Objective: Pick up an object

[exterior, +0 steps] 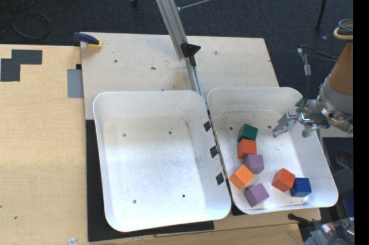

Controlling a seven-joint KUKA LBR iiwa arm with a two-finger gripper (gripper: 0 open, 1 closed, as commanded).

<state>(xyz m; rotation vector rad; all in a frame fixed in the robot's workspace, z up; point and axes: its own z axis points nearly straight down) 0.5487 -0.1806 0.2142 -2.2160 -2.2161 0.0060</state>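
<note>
Bins: two shallow white trays with rounded corners and speckled floors; left bin fills the lower middle of the frame, right bin sits lower right, the two touching along a shared edge.
Bench: pale scuffed board under both bins, dark carpet beyond it at the top of the frame.
Blocks: seven small matte cubes, all in the right bin. Green cube touching the red-orange cube below it; purple cube just under that; orange cube lower left of it; second purple cube near the bin's bottom rim.
Corner pair: red cube touching blue cube, lower right of the bin.
Gripper: metal two-finger gripper at right centre of the frame, over bare bin floor, apart from every cube.
Gripper state: fingers look splayed apart, nothing between them, though the view is small and somewhat blurred there.
Mast: ribbed aluminium bar slanting from top centre down to the bins' junction.
</note>
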